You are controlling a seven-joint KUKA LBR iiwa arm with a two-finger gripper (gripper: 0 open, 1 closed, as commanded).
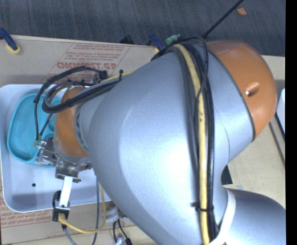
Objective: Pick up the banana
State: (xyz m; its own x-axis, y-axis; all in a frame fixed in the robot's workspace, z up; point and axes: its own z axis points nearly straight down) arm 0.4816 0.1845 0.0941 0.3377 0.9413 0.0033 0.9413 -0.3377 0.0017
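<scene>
My grey arm (164, 137) covers most of the camera view and reaches down into the left white bin (16, 193). The orange band (67, 131) above the wrist hangs over the bin's middle. Below it, the gripper (44, 151) sits low at the right edge of a turquoise bowl-like dish (22, 129), seen from above and largely hidden by the wrist. The arm hides much of the bin's floor to the right of the wrist.
The bin lies on a cardboard sheet (87, 55) held by blue clamps (8, 40). Black cables (67, 80) loop over the wrist. A white bracket with a yellow cable (63, 198) hangs by the bin's front wall. Bare bin floor (26, 188) shows at front left.
</scene>
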